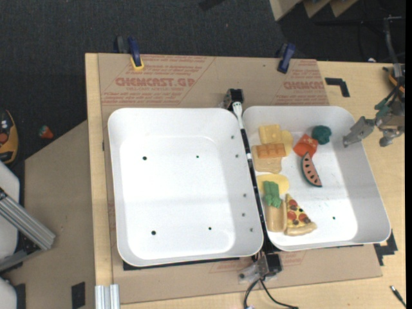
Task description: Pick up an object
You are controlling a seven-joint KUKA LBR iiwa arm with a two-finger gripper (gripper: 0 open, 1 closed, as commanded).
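— Grey gripper (378,126) hangs at the far right edge of the right bin (370,192). Open or closed? You can't tell from here.
— What could go wrong?
— The toys are bunched on the bin's left side. You might grab two, or bump the wall.
— Nearest one?
— The teal ball (320,133), small and round, just beside the red piece (306,147).

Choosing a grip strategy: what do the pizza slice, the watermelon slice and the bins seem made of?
Pizza slice: likely molded plastic toy, with flat printed-looking toppings.
Watermelon slice: probably the same plastic, with solid red and dark seeds.
Bins: apparently thin formed white plastic, smooth with soft sheen, rounded corners and raised rims.
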